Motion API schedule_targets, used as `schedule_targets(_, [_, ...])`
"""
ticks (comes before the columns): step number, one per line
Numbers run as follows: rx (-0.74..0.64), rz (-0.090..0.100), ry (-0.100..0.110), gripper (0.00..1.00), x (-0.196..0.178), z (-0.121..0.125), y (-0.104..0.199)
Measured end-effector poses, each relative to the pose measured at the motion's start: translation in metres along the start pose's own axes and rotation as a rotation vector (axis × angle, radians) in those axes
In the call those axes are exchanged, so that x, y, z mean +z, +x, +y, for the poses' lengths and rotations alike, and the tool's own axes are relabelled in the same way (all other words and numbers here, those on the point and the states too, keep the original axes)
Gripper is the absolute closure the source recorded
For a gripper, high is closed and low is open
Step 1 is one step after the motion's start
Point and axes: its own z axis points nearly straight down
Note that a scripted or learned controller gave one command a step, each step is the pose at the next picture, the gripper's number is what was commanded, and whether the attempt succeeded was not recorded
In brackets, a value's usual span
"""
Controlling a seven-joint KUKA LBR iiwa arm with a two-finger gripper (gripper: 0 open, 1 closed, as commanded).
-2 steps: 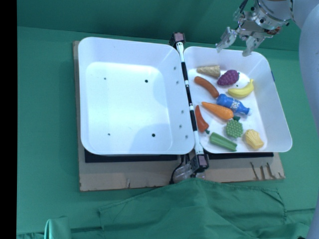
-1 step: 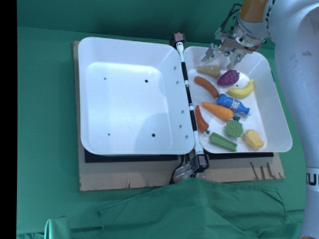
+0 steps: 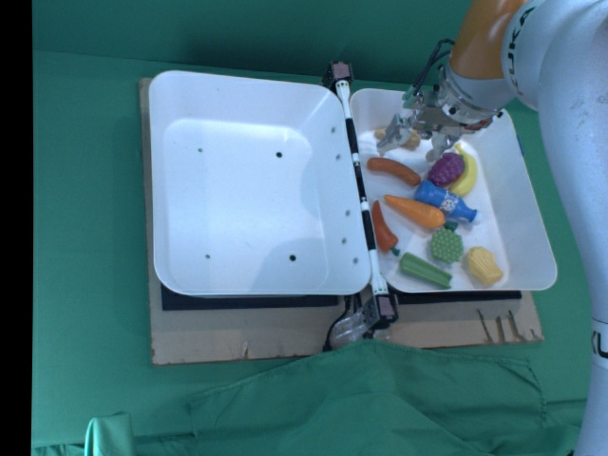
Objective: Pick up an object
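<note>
While end effector (image 3: 415, 133) hovers, carrot (image 3: 415, 212) lies diagonally, tip upper-left.

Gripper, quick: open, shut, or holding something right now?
Gripper: cannot be told. It hangs over the far end of the right bin, above the toy food, with nothing visibly between its tips.

Toy food all in right bin (image 3: 532, 255): carrot (image 3: 414, 212) centre, blue bottle (image 3: 445, 200) just beside it, grapes (image 3: 446, 169) above, corn (image 3: 483, 266) at the near corner.
</note>
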Motion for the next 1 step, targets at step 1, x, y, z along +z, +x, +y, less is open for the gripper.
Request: schedule_targets(1, [-0.003,0.000,-0.013,0.00,-0.0886,-0.0189,0.0182])
